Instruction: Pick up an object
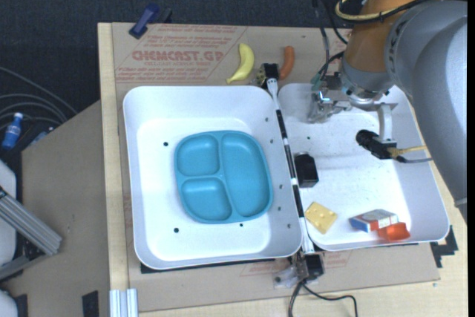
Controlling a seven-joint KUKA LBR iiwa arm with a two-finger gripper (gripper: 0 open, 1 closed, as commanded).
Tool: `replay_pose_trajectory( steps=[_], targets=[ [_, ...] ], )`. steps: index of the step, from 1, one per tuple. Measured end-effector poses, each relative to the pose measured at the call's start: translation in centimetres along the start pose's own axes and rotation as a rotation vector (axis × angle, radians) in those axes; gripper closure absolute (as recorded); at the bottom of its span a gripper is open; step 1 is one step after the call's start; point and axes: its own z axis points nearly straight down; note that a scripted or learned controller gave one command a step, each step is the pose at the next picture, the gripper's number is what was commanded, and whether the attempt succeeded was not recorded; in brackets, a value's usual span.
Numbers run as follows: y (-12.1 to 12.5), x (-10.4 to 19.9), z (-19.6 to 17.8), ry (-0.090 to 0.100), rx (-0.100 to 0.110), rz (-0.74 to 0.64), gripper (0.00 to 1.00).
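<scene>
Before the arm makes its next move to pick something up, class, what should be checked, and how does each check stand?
1. Gripper above the right bin: ok.
2. Nothing seen between its fingers: ok.
3. Fingers open enough: cannot tell.
4. Targets within the bin, namely the yellow cheese piece, the orange block and the small box: ok.
5. Gripper directly above a target: not ok; they lie at the near end.

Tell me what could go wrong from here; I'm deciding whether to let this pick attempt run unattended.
1. The gripper sits at the right bin's far end, while the cheese wedge and small box lie at the near end; closing here would likely grab nothing.
2. The cheese wedge lies close to the bin's wall, so fingers may strike the wall.
</scene>
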Motion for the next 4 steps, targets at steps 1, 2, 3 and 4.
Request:
replay_pose_trajectory(
  steps=[1, 2, 3, 4],
  targets=[
    [0.1, 0.0, -1.1, 0.000, -0.002, 0.000, 1.00],
    [0.1, 0.0, -2.1, 0.000, -0.004, 0.000, 1.00],
    [0.1, 7.9, -10.2, 0.000, -0.006, -0.002, 1.00],
    [0.1, 7.8, -11.1, 0.000, -0.004, 0.000, 1.00]
  ],
)
